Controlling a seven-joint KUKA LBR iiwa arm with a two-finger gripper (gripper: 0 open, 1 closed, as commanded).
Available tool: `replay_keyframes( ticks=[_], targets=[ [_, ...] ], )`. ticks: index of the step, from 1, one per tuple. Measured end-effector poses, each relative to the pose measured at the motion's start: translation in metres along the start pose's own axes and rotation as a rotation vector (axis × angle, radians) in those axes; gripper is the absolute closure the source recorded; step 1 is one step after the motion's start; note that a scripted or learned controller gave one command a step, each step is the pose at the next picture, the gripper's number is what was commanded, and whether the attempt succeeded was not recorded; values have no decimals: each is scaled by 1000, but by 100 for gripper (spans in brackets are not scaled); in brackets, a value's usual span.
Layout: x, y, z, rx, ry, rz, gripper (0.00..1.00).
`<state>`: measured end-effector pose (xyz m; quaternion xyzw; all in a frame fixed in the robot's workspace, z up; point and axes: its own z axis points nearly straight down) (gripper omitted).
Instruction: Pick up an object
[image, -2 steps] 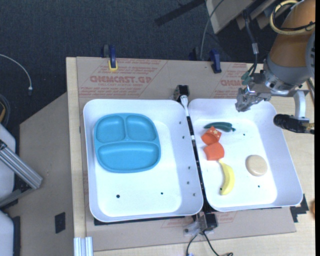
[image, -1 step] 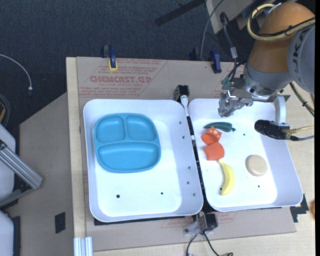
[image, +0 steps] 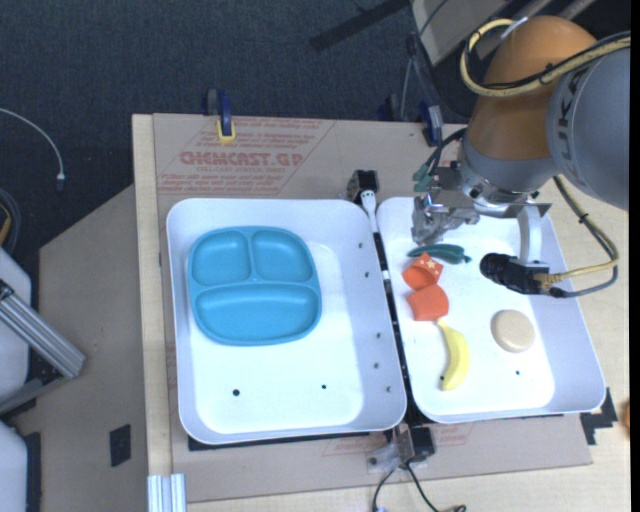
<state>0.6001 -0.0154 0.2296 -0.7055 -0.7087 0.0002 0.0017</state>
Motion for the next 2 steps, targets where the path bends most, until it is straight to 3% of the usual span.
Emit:
replay_keyframes(
  ticks=[2],
  targets=[
    [94, -48, 0, 1, 0, -1, 100]
  ],
)
